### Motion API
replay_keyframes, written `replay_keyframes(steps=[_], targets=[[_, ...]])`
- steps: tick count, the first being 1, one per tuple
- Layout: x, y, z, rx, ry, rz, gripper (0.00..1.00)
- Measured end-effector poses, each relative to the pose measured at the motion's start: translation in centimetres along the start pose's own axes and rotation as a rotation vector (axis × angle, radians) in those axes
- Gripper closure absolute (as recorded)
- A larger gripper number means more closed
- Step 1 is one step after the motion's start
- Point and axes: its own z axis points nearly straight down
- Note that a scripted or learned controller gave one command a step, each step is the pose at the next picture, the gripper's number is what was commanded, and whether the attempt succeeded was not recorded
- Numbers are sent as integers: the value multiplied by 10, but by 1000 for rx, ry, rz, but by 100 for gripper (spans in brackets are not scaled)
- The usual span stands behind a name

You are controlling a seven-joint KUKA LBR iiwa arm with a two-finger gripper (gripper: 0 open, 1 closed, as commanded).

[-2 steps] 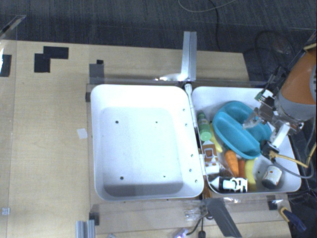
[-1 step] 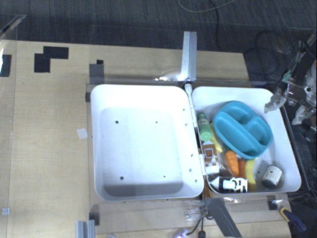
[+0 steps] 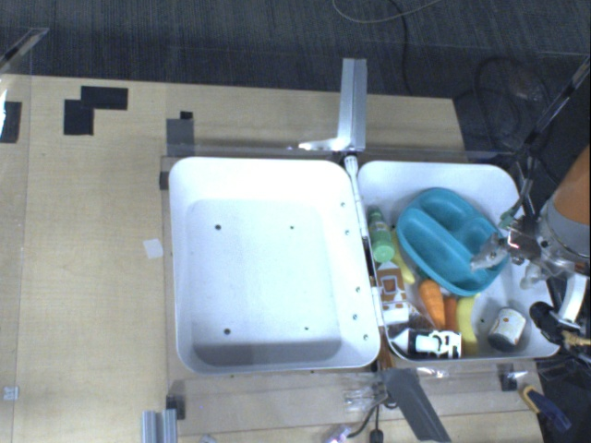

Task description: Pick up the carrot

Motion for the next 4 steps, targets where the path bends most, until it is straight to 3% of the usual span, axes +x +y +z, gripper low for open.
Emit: replay_keyframes(steps=[1,2,3,4], targets=[[0,0,0,0,0,0,0],[1,2,-11,-5,1,-3,100],[4,18,-11,-2,0,129,100],[4,18,-11,-1,0,130,0]])
